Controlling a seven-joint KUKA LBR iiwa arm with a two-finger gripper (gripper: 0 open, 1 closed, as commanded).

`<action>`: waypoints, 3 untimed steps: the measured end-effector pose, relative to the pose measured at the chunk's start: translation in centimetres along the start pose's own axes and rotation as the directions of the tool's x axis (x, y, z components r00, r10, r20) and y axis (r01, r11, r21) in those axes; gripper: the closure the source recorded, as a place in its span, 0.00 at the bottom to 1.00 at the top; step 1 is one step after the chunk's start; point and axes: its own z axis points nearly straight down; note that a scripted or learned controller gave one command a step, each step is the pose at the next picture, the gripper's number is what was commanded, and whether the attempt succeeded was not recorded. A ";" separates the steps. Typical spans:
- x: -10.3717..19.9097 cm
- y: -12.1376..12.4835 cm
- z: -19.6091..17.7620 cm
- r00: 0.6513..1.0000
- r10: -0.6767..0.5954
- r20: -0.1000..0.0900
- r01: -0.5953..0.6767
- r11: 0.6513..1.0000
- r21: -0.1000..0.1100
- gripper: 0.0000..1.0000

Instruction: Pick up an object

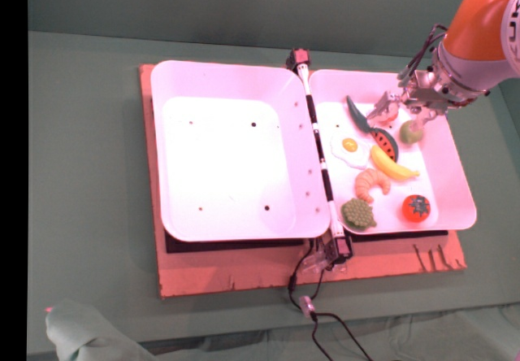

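green fruit (411,132) just beneath the gripper (404,113), right bin (455,189)

Both white bins look like smooth, glossy plastic; the left bin (231,148) glares under the light. Beneath them the reddish board (244,274) looks matt and rough, chipped along its near edge. Around that board, green cloth (81,189) lies matt and soft, crumpled at the near-left corner. The tomato (416,207) looks shiny plastic.
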 end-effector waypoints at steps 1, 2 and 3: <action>0.0 0.0 0.0 1.000 0.000 0.000 0.000 1.000 0.000 0.00; -0.3 0.0 6.1 1.000 0.001 0.000 -0.001 1.000 0.007 0.00; -1.1 -0.7 11.8 1.000 0.002 0.000 -0.002 1.000 0.007 0.00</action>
